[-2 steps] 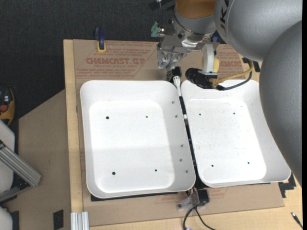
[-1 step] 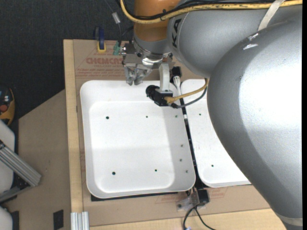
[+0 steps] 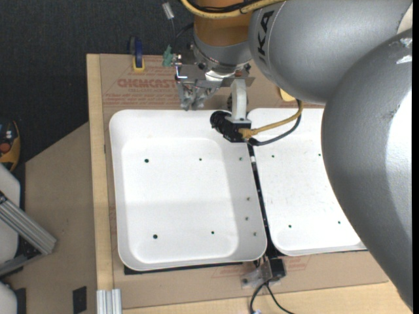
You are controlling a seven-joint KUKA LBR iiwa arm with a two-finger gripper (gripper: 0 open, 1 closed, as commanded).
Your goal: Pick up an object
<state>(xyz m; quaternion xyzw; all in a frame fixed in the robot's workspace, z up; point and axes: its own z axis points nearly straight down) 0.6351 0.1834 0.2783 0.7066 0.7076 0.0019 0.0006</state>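
Parked above the twelve o'clock rim of the left bin with the pincer, clenched or released impossible to tell, likely clearing the wall before dipping; whereabouts of the object likewise impossible to tell.

Shallow white plastic left bin and shallow white plastic right bin lie side by side, just beside each other, on a flat brown printed board. The grey metal gripper hangs over the board, behind the left bin's far rim. A small blue-and-yellow clamp sits on the board's far left corner.
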